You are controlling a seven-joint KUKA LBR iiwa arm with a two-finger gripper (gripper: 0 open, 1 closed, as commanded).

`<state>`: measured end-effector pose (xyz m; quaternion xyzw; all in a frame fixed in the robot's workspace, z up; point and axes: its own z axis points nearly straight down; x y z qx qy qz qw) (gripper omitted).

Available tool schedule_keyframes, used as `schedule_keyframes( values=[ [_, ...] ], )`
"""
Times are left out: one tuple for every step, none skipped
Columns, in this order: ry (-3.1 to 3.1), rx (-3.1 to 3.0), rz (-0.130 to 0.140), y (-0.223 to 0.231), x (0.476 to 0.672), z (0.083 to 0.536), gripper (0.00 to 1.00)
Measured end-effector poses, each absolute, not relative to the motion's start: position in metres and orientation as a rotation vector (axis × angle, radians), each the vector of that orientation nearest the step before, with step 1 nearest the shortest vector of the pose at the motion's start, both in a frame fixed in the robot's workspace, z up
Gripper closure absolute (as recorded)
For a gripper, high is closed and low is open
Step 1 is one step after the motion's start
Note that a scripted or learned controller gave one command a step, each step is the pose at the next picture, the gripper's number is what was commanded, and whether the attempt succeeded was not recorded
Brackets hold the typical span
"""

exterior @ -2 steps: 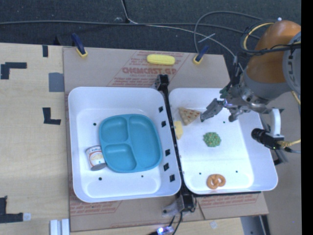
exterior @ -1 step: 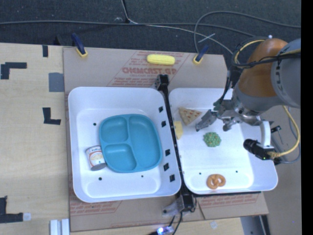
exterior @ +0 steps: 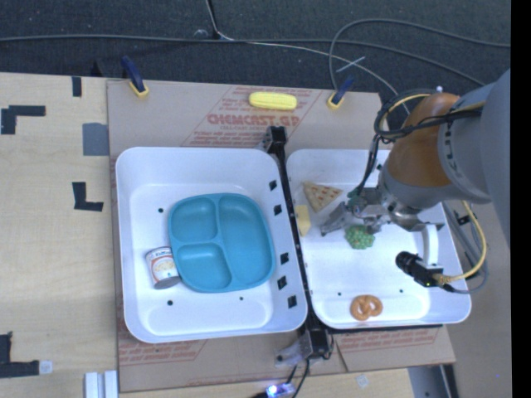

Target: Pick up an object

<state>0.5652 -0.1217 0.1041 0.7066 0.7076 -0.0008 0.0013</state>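
Observation:
In the right bin (exterior: 448, 309) lie a green broccoli piece (exterior: 359, 238), a tan triangular pizza-like slice (exterior: 322, 195), a small yellow piece (exterior: 304, 220) against the left wall and a brown pretzel (exterior: 366, 308) near the front. My gripper (exterior: 342, 218) hangs low over the middle of this bin. It is just up and left of the broccoli and right below the slice. Whether it touches the broccoli cannot be made out.
The left bin (exterior: 133, 305) holds a blue divided plate (exterior: 222, 241) and a small can (exterior: 163, 268) at the plate's left. A yellow corn-like object (exterior: 272, 100) lies on the cardboard behind the bins. Cables (exterior: 465, 247) loop along the right bin's right side.

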Motion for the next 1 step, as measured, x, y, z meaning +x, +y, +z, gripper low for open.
schedule_keyframes(
  values=[
    [2.222, 2.216, 0.001, -0.1210, 0.5664, 0.1180, 1.00]
  ],
)
